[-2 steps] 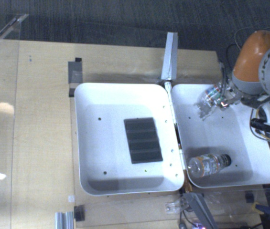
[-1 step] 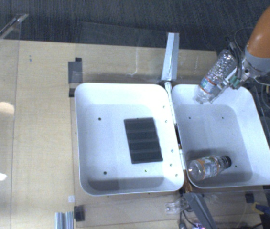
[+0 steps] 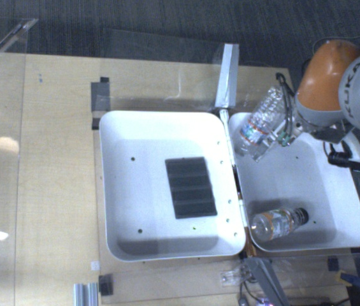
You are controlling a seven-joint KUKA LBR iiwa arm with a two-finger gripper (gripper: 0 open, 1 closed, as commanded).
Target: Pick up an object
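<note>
Claw (image 3: 280,134) hidden behind clear bottle (image 3: 260,125) — grip unclear.

Both bins (image 3: 167,123) are white. The left one holds a black ribbed slab (image 3: 191,187). Two clear bottles: one (image 3: 276,223) has a dark cap, the other (image 3: 260,125) a multicoloured label. The tabletop (image 3: 46,183) is pale wood. The arm (image 3: 342,88) is grey and orange.

At the upper right of the frame, the arm (image 3: 358,88) is seen as a set of rounded, smooth grey housings with a glossy orange band (image 3: 323,75) shaped like a dome above the wrist. Thin black cables (image 3: 286,97) are looped along the wrist's left side, with a small green spot beside them. A black fitting (image 3: 340,160) is mounted beneath the grey body.
</note>
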